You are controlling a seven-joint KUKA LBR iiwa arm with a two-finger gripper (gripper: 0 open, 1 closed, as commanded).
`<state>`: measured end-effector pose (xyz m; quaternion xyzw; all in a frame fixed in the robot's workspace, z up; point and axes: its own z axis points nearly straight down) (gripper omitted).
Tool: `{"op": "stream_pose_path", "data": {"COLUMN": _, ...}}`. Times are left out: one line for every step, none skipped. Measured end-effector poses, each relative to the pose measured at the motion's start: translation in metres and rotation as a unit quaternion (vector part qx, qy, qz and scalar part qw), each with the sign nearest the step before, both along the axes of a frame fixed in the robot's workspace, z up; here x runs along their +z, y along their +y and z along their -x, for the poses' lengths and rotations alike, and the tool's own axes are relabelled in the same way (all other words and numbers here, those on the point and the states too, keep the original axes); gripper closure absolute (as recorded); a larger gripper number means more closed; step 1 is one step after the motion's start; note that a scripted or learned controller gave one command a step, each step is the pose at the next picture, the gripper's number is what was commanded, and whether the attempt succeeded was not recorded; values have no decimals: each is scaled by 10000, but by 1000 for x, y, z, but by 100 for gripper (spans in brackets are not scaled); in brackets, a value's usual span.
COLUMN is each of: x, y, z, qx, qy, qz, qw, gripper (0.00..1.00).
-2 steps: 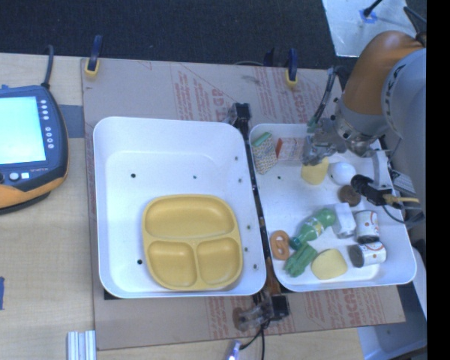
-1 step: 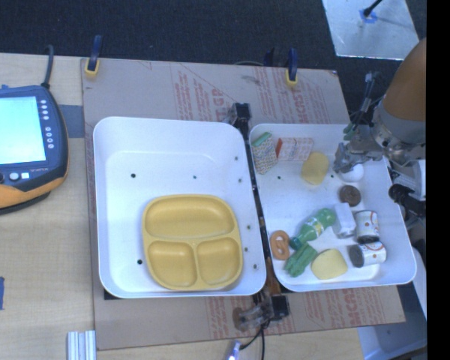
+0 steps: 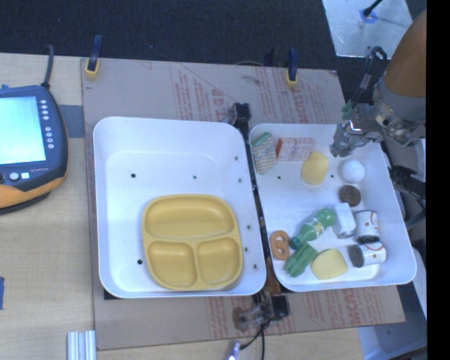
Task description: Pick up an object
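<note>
Near edge of the counter point(image 3: 30, 276): a dark clamp or fitting point(image 3: 259, 313) sits where the two bins meet, too blurred to identify.

Left bin point(image 3: 112, 201): a yellow divided tray point(image 3: 191, 240) lies in its near half.

Right bin point(image 3: 394, 231): at the near wall, a yellow block point(image 3: 329, 264) lies beside a green piece point(image 3: 301, 259) and an orange ring point(image 3: 279, 244). Just beyond lie a green bottle point(image 3: 315, 225) and two small white cans point(image 3: 367, 238) by the right wall; their labels are illegible. Mid-bin: a brown round item point(image 3: 349, 195), a white ball point(image 3: 352, 172) and a yellow lump point(image 3: 314, 168). At the far wall lie two printed packets point(image 3: 279, 149), markings unreadable.

The hand point(image 3: 343, 142) hangs over the bin's far right corner, just beside the white ball, not on it. Whether its fingers are apart or together cannot be told. The arm point(image 3: 405, 73) is cut off at the right.

Far left: a tablet controller point(image 3: 19, 145), partly cropped.
</note>
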<state>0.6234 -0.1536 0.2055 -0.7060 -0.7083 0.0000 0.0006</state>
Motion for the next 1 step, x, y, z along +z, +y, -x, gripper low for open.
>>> {"op": "stream_pose_path", "data": {"x": -1, "y": 0, "z": 0, "qx": -1, "qy": 7, "qz": -1, "qw": 10000, "gripper": 0}}
